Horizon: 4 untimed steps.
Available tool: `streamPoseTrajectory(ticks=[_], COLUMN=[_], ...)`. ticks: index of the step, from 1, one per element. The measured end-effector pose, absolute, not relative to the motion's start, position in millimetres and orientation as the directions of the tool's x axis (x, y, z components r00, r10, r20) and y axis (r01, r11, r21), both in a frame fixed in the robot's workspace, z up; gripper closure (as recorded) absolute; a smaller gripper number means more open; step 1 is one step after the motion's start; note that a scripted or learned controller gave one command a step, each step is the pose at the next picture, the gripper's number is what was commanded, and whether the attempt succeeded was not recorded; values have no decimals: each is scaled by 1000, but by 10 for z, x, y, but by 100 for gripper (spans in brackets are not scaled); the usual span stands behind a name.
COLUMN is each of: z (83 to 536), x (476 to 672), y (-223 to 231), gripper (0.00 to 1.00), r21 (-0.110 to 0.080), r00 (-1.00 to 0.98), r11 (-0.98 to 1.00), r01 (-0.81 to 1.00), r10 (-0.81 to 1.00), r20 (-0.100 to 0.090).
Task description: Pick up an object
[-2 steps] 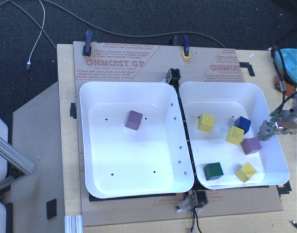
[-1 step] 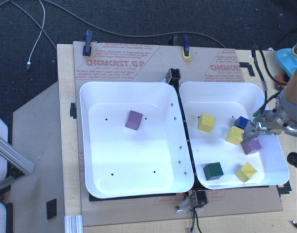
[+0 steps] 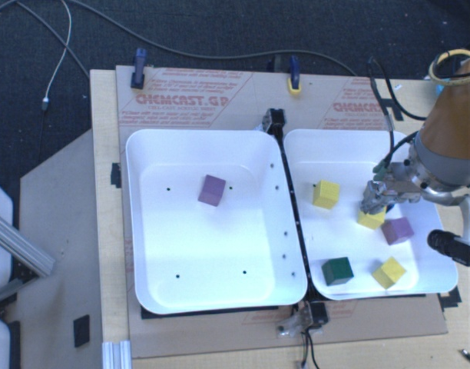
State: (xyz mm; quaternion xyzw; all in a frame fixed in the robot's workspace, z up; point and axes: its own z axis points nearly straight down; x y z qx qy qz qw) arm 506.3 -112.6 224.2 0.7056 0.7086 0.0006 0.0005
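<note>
Presently: my hand (image 3: pixel 375 198), low in the right bin (image 3: pixel 350 138), directly over a yellow block (image 3: pixel 370 220); grip state cannot be told. Block: small, rigid, likely light; best taken across two flat opposite faces. Adjacent: purple block (image 3: pixel 397 230) just beside. Further: yellow cube (image 3: pixel 326 194), green cube (image 3: pixel 337 270), left bin (image 3: pixel 181 141).

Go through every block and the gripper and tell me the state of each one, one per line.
Purple block: loose in left bin.
Yellow block: loose in right bin.
Yellow block under gripper: partly covered.
Purple block: loose.
Green block: loose.
Yellow block, front: loose.
Gripper: low over right bin.
</note>
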Motion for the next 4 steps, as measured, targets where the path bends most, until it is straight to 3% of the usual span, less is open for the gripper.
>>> streamPoseTrajectory(ticks=[3,4], z=[2476,2351], x=[5422,5402], y=[395,909], gripper=[100,100], r21=[1,-1], r00=[-5,-5], r11=[5,5], r01=[1000,1000], r10=[1000,1000], r20=[1,1])
